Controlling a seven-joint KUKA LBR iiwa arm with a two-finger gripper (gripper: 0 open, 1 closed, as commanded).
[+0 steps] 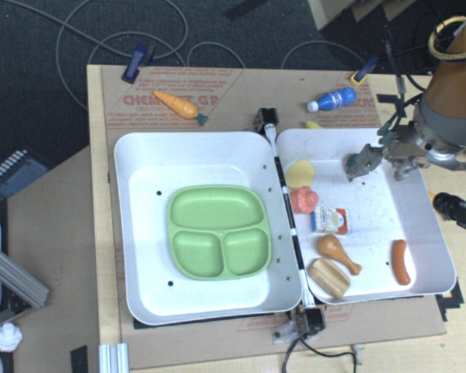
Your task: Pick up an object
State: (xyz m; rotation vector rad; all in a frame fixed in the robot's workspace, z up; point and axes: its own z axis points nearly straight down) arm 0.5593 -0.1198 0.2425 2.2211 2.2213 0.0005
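From the camera view, the gripper (365, 164) hangs over the far part of the right bin (419, 216), near its far edge; its grey fingers look drawn close together with nothing between them, so nothing is held yet. The candidates lie along the bin's left wall: a yellow piece (300, 172) farthest back, a pink toy (304, 200) just beside it, a small carton (329, 221), a drumstick (339, 253) and a bread roll (328, 277) at the near left corner; a sausage (401, 261) lies apart by the right edge. The left bin (140, 208) carries a green tray (218, 231). I judge the sausage or drumstick safest: each has free space around it, whereas the yellow and pink pieces crowd the wall. The fingers should spread before descending and straddle the short axis.
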